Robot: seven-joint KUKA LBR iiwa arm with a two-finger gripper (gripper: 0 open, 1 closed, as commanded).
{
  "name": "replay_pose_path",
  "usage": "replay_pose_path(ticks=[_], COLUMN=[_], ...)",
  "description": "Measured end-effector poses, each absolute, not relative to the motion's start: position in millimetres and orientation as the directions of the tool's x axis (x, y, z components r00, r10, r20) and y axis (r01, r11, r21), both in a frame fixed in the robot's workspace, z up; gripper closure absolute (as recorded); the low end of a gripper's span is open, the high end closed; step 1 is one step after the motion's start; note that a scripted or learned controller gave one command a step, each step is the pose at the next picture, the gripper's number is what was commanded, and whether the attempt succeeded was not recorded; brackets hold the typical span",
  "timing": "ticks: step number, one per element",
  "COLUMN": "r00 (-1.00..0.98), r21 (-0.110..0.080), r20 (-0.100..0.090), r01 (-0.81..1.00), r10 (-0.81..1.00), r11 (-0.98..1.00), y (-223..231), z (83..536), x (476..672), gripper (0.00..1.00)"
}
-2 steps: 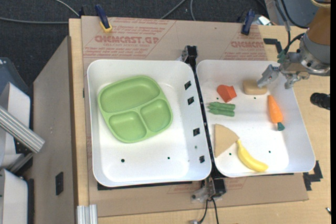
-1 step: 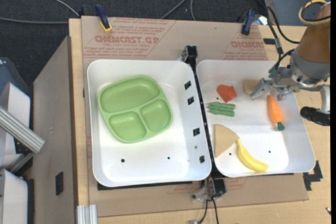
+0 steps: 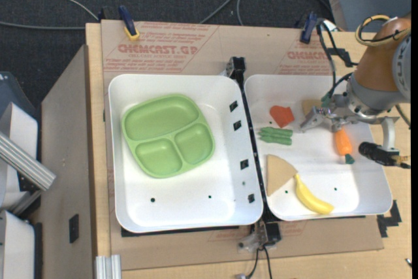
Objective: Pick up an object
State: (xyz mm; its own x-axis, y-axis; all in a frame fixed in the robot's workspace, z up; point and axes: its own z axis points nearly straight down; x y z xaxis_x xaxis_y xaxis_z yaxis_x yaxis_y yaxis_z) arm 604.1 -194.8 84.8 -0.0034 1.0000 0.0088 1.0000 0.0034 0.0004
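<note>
The two-finger metal gripper (image 3: 324,115) hangs over the right white bin (image 3: 366,200), near the small orange plastic carrot (image 3: 343,142), probably choosing it; whether it is open cannot be told.

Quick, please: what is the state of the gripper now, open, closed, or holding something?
Gripper: cannot be told; it sits low in the right bin.

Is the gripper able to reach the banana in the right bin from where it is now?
Probably yes. The banana lies apart from the tan wedge, with bare bin floor around it, and nothing stands between it and the gripper.
</note>
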Motion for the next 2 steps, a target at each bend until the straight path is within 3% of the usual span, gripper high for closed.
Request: replay_pose_path(ticks=[1,2], r00=[-0.004,0.0], r21=[0.001,0.007], r20=[0.004,-0.003], r01=[1.0,1.0], r10=[1.0,1.0], r11=[0.004,0.001], y=[-196.3,-205.0], z=[97.1,156.1], x=[603.9,610.1], gripper=[1.0,1.0])
